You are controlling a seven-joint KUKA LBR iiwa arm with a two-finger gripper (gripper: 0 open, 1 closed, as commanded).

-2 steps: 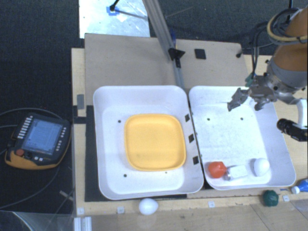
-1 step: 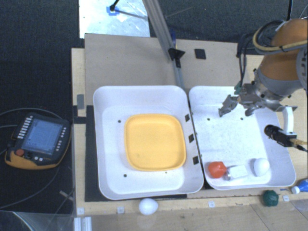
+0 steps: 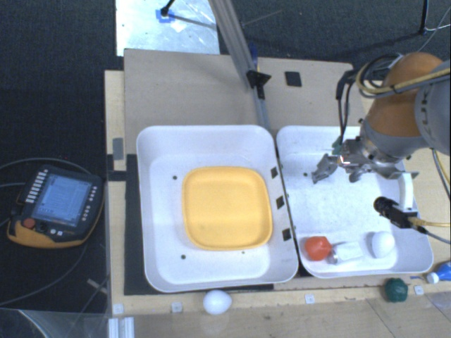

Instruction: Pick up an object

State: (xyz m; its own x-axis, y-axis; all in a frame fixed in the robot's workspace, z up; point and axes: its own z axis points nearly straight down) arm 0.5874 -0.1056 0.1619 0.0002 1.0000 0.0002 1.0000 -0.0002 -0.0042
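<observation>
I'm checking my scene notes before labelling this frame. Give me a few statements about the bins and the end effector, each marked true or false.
1. A yellow plate lies in the left bin. True.
2. The red object sits in the left bin. False: it lies in the right bin, near its front edge.
3. The end effector hangs over the right bin. True.
4. The end effector holds the red object. False: the red object lies on the bin floor, apart from it.
5. A white egg-shaped object lies outside the bins, in front of the left one. True.
</observation>
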